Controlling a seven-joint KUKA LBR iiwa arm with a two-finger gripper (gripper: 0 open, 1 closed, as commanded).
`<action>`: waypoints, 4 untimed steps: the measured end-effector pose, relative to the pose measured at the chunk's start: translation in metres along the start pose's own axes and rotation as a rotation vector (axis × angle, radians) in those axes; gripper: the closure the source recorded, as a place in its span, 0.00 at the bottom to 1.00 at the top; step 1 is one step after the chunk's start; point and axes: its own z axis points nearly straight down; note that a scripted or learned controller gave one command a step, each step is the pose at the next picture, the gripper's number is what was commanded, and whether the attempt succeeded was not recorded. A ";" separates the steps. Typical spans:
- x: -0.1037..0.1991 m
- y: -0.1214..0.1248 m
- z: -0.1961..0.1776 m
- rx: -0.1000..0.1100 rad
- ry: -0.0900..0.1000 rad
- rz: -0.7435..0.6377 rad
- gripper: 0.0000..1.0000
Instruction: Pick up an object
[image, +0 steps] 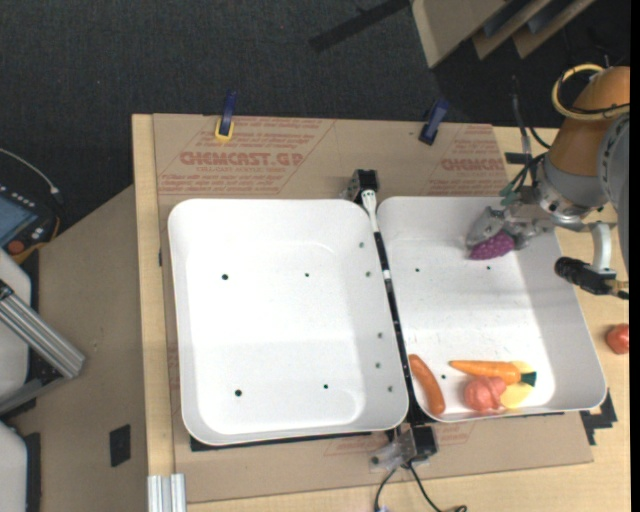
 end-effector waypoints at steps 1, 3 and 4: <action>0.001 0.000 0.000 0.000 -0.002 -0.002 0.00; -0.004 0.000 -0.011 -0.011 -0.017 -0.002 1.00; 0.004 -0.017 -0.135 -0.023 -0.023 0.002 1.00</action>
